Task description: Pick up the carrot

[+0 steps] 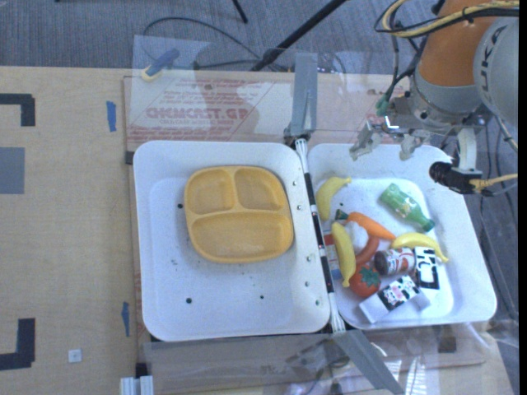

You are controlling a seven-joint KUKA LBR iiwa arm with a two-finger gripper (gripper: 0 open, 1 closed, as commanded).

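The carrot point(372, 224) is a slim orange root lying at a slant near the middle of the right bin point(471, 303), among other items. One end touches a yellow banana point(343, 252); a curved red-orange piece point(367, 251) lies just below it. My gripper point(384, 145) hangs above the bin's far edge, well behind the carrot. It is open, its two fingers point(361, 146) spread wide with nothing between them.
Around the carrot lie a green bottle point(405, 206), two more bananas point(329, 194) point(420, 243), a small dark-capped bottle point(394, 262), a red fruit point(365, 280) and black-and-white boxes point(401, 293). The left bin point(156, 286) bears a yellow divided plate point(239, 214).
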